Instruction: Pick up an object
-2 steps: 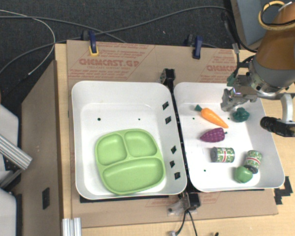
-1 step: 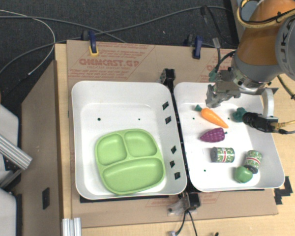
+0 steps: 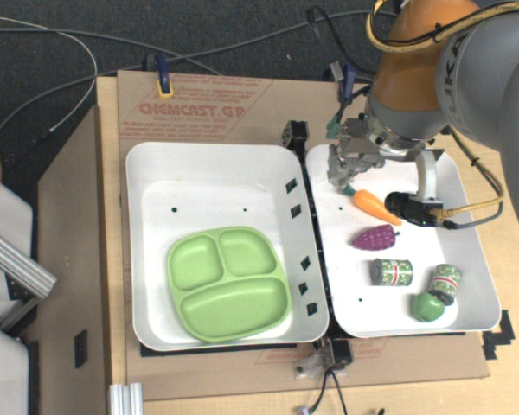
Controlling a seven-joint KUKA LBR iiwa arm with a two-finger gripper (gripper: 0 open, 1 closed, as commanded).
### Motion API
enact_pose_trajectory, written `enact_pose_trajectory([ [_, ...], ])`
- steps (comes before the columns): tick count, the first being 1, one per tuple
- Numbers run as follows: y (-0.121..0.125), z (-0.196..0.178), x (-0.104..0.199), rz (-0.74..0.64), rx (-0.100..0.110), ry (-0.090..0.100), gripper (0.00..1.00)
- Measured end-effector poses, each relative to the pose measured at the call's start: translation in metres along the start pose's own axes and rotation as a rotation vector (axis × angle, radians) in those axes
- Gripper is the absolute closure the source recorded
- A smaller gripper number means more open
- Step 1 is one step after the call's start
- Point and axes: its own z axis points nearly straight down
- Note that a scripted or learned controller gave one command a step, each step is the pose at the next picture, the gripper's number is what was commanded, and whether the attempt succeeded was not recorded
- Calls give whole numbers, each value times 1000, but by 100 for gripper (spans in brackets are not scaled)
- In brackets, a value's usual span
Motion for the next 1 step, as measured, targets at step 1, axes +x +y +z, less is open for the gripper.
enact_pose_trajectory([
  [1,21,8,49,0,-1,0,100],
])
